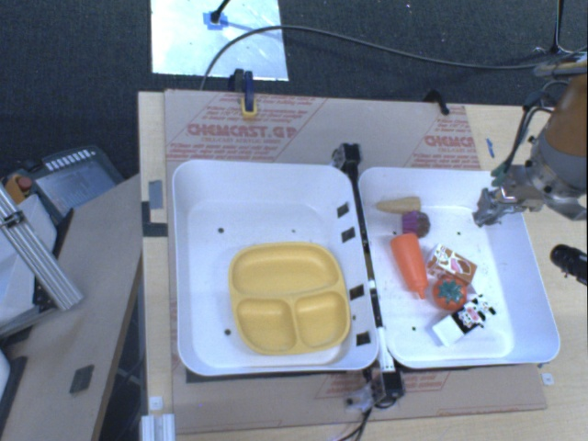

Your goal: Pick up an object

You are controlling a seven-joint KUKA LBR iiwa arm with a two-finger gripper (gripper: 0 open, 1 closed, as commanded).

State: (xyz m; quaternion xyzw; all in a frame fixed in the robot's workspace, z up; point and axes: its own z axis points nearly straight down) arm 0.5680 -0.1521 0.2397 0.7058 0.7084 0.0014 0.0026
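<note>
The right bin (514, 338) holds several small toys: an orange carrot (410, 263), a tan piece (398, 206) with a purple piece (415, 222) beside it, a red tomato-like toy (450, 294), a small printed carton (452, 265) and a black-and-white cow-patterned block (467, 320). My gripper (491, 209) hangs over the right bin's upper right part, to the right of the tan and purple pieces and above the carton. Nothing shows between its fingers.
The left bin (197, 246) holds a yellow divided plate (289, 297). A black clip (349, 157) sits at the bins' joint at the back. A yellow clamp (246, 95) holds the cardboard sheet. A grey table (73, 283) with equipment stands at left.
</note>
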